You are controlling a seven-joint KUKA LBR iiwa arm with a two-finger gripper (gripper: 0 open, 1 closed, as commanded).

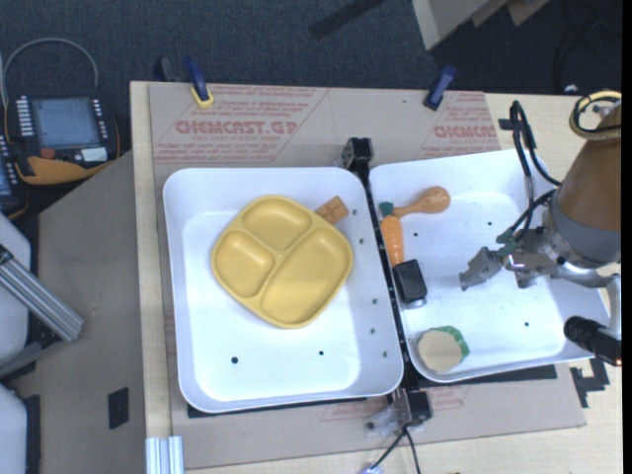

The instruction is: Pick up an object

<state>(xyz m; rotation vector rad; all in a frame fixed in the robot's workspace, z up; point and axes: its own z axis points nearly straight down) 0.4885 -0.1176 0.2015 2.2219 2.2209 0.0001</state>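
Note:
My gripper (481, 269) hangs over the middle of the right bin (494, 181), pointing left, above bare white floor. Nothing lies directly under it. To its left, along the bin's left wall, lie an orange carrot (393, 238) with a green top, a tan wooden spoon-like piece (426, 202) and a small black block (409, 281). A round cream disc with a green rim (440, 350) rests in the near left corner. The black block is the closest of these to the gripper, about a hand's width away.
The left bin (197, 344) holds a yellow divided plate (283, 260) with a small brown block (333, 208) at its far right edge. A black divider (380, 265) runs between the bins. The grey and orange arm (591, 200) covers the right bin's right side.

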